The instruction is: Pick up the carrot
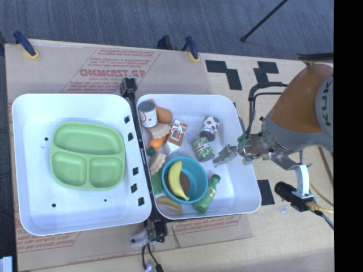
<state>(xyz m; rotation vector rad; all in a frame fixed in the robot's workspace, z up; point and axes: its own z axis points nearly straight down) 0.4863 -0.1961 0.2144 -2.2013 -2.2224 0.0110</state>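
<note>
Arm reaches in low from the right, gripper point(225, 154) seemingly parted, empty, over right bin point(245, 192).

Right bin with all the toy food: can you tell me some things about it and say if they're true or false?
1. A banana lies in the blue bowl. True.
2. The green tray sits in the right bin. False: it is in the left bin.
3. The gripper holds the carrot. False: the carrot lies apart, near the divider.
4. A green bottle lies beside the bowl. True.
</note>
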